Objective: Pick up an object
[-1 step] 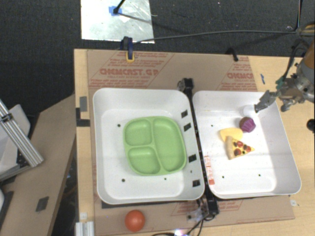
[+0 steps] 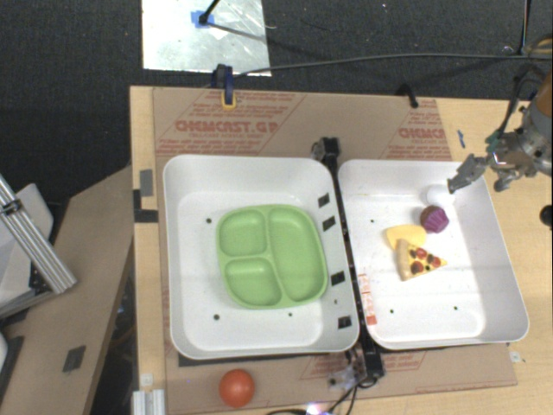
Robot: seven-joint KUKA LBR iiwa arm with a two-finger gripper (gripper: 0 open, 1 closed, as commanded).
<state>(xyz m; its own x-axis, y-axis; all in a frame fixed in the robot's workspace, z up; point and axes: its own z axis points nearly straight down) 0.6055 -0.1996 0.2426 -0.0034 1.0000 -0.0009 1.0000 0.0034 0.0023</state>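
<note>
Here a purple ball rests beside a pizza slice.

Gripper over right bin far rim. Purple toy, yellow cheese wedge, pizza slice inside it. Green divided tray in left bin. Orange ball on bench.

A purple toy lies near the right bin's far edge; just nearer, a yellow wedge touches a pizza slice.
</note>
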